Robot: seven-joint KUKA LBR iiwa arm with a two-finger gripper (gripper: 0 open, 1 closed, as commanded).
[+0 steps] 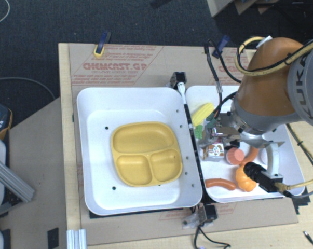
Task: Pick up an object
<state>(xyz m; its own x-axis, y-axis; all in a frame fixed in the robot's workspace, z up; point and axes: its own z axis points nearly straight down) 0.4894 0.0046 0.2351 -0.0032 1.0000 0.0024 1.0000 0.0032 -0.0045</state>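
The arm point(273, 82) comes in from the right of the frame, its orange band and grey wrist hanging over the right-hand white bin point(296, 162). The end effector point(214, 131) sits low in that bin's left part, close to the divider between the two bins, and is pressed in among the small objects there. Whether it is wide, narrow or holding anything I cannot tell (the wrist and the clutter hide the tips).

Around it lie the candidates for picking: a yellow corn-like piece point(203, 112) just above it in the frame, a green item point(199, 132) at its left, a small jar with a printed label point(215, 150) just below it, and a pink round piece point(235, 155) beside the jar. Lower in the bin, an orange fruit-shaped toy point(243, 176) lies next to a black part of the arm's fittings, and a red sausage-like piece point(220, 183) rests near the bin's lower edge.

The left-hand white bin point(94, 149) holds a yellow divided plate point(145, 153) with three compartments, lying flat in the centre of the frame. Both bins rest on the bench point(73, 66), whose cardboard cover carries red lettering.
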